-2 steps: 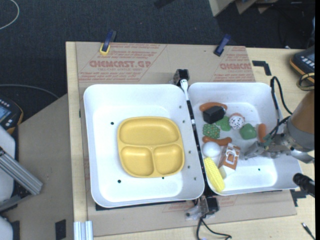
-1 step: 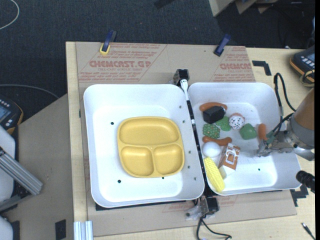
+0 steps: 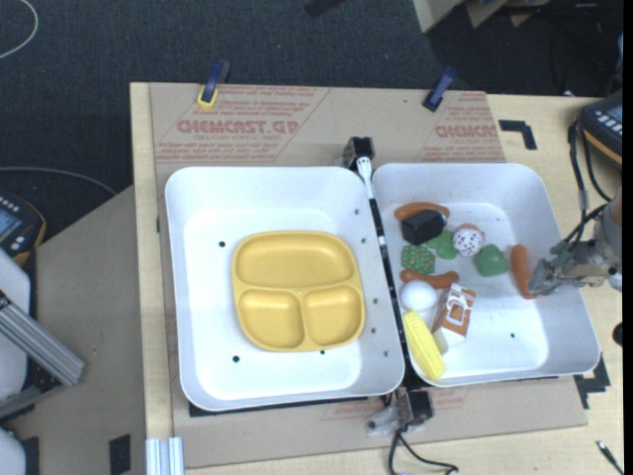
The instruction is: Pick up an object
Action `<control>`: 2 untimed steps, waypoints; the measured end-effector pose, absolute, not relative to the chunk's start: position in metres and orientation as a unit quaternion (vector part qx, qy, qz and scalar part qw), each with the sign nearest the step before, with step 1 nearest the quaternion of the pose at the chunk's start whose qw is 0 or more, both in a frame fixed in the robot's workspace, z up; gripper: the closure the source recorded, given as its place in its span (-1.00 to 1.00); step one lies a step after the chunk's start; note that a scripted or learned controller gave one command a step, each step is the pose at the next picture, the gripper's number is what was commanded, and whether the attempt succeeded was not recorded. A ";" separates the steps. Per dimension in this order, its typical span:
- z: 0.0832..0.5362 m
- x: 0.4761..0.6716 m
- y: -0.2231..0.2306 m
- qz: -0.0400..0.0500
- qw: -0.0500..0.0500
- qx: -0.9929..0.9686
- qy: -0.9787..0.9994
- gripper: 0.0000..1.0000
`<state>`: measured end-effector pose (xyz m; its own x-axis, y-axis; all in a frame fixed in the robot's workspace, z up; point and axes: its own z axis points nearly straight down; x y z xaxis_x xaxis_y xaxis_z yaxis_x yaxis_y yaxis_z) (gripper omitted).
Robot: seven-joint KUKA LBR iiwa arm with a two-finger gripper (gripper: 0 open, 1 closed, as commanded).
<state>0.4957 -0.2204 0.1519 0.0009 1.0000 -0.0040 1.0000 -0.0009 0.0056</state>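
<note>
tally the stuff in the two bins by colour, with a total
yellow: 2, divided tray, corn cob
green: 2
orange: 2
black: 1
white: 2, egg, speckled ball
orange-and-white carton: 1
total: 10

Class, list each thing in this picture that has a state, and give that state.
yellow tray: flat in the left bin, upright, compartments bare
corn cob: lying at the right bin's near left edge
white ball: resting beside the corn cob
gripper: low over the right bin's right side, next to an orange sausage
</note>
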 end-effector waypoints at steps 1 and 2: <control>0.204 0.503 -0.212 0.001 0.004 0.706 0.708 1.00; 0.226 0.504 -0.212 0.001 0.003 0.707 0.708 1.00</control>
